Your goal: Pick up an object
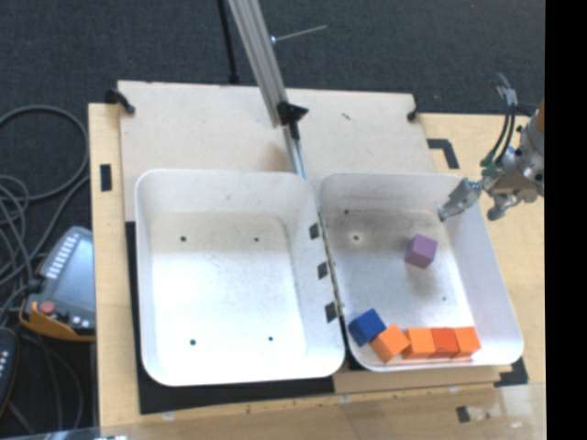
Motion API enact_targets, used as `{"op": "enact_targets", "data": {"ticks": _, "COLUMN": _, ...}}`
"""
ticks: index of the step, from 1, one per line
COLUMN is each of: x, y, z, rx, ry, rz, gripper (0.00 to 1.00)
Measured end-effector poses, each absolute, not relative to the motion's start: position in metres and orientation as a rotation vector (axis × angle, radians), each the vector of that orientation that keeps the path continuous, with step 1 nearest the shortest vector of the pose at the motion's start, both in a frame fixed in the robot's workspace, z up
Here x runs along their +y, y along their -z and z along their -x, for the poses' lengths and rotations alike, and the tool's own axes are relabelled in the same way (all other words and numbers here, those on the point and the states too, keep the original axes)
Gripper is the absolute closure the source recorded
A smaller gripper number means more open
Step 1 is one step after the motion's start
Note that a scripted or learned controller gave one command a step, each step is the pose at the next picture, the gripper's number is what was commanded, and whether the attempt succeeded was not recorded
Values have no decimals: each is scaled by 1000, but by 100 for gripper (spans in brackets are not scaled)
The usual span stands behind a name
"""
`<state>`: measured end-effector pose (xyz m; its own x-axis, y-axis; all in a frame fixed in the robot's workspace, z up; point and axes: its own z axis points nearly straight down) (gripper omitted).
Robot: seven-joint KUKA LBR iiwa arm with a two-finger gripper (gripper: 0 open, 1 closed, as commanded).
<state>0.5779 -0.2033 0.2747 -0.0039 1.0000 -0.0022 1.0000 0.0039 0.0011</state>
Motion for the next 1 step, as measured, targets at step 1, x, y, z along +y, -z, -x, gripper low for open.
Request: {"op": "enact_targets", "data": {"ticks": 1, "x": -207, "y": -308, "z": -557, "rx": 2219, "ry": -3, "rz": -2216, "gripper": 0}}
